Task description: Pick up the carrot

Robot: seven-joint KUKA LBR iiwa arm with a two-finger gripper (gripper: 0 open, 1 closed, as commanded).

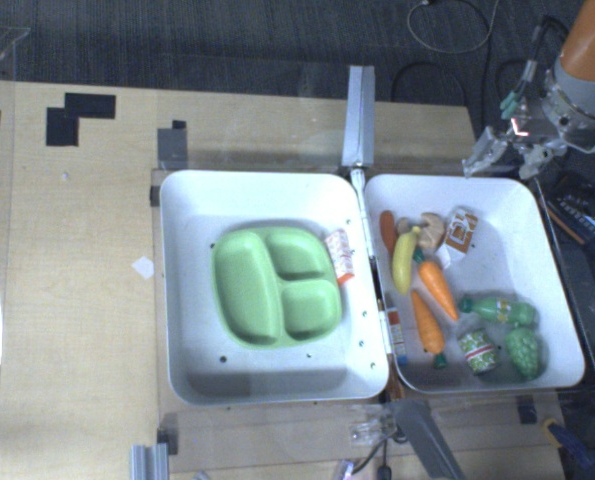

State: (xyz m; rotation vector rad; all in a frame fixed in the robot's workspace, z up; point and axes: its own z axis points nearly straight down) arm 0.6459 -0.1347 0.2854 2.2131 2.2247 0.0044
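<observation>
Looking into the right bin (547, 238), I find the carrot (438, 287) mid-bin, pressed on its left by a banana (404, 260) and a second carrot (427, 323) just below. A green bottle (497, 311), broccoli (524, 352) and a small jar (477, 349) crowd its lower right. The end effector (502, 148) hangs above the bin's far rim; I cannot tell its finger state. A green divided plate (277, 285) sits in the left bin (182, 268) on the pale wooden surface (67, 268).
</observation>
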